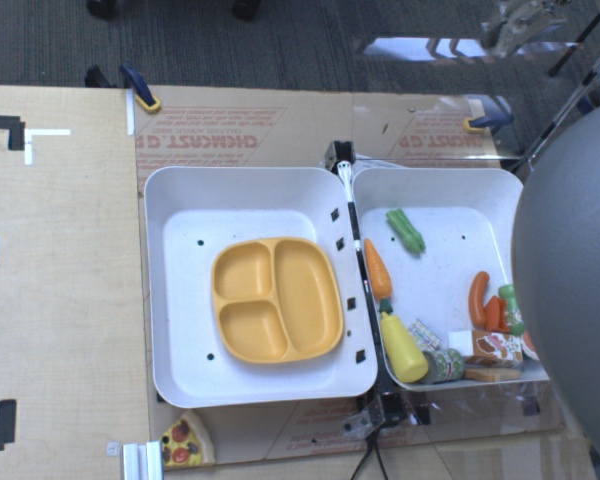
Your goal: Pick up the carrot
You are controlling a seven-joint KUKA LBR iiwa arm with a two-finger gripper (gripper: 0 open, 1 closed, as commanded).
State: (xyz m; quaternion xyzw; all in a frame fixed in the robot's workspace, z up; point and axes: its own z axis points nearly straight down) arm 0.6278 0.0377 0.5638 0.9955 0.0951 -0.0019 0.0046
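The carrot (378, 270), orange with a green stub at its lower end, lies in the right bin (435, 190) against its left wall, pointing up and down the view. The arm's large grey body (570, 268) covers the right bin's right side. The gripper itself is out of sight.
The left bin (180, 208) holds a yellow three-compartment plate (277, 299). The right bin also holds a green pepper (405, 231), a yellow bottle (401, 350) just below the carrot, a red sausage (478, 298), and several small toy foods at the lower right. A pizza slice toy (183, 442) lies on the bench.
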